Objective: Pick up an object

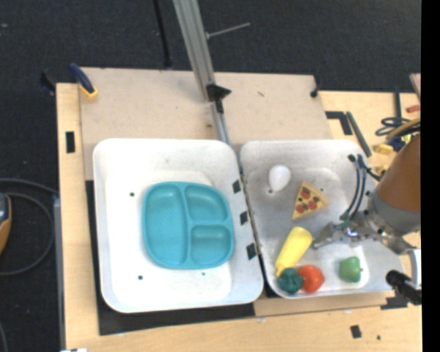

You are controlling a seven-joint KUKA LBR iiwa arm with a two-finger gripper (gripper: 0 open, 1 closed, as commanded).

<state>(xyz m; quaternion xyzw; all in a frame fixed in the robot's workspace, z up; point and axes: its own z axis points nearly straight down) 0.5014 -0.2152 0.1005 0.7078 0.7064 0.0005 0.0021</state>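
Bench (154, 108): no legible writing; hand (327, 236) near yellow toy (293, 247), grip state unclear.

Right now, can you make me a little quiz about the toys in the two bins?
1. True or false: the blue tray lies in the left bin.
2. Which toy lies nearest the pizza slice? A) white egg B) green toy C) tomato
3. Fill in: the yellow corn lies in the ___ bin.

Key: 1 true. 2 A. 3 right; it lies in the right bin, beside the pincer.
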